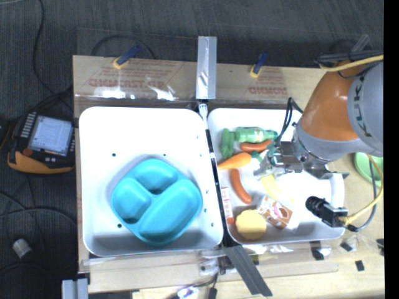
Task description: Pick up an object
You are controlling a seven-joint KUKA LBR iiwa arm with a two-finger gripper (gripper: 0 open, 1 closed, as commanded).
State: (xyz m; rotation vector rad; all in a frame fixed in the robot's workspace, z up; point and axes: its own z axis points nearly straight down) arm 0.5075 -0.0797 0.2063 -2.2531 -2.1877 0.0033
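1. hanging over the right bin [340, 185], the grey arm [340, 114] with its orange band brings the pincer [274, 164] down among the toy food; whether the pincer is spread or pressed together i cannot tell, since the wrist hides it from above.
2. taking the right bin as the landmark: a green bottle [249, 134] lies along its far side, with a red-orange piece just nearer than it, partly under the pincer.
3. an orange carrot [234, 161] lies toward the bin's left wall, and a red sausage [240, 186] lies just nearer than the carrot, apart from it.
4. a pale yellow wedge [269, 185] sits about mid-bin, right below the pincer, and looks like the thing most likely being reached for.
5. a yellow lemon [250, 224] rests at the bin's near left corner, touching a small printed packet [276, 212] beside it.
6. left of that bin, the other bin [93, 167] holds a blue divided tray [156, 198].
7. handling, as a judgement: these look like light, stiff, smooth plastic toys, so they may skid or roll when nudged. the wedge is best taken across its narrow sides; the sausage and carrot across their middles, square to their length.
8. the packet looks thin and flat, hard to get under; the lemon is round and apt to slip out.
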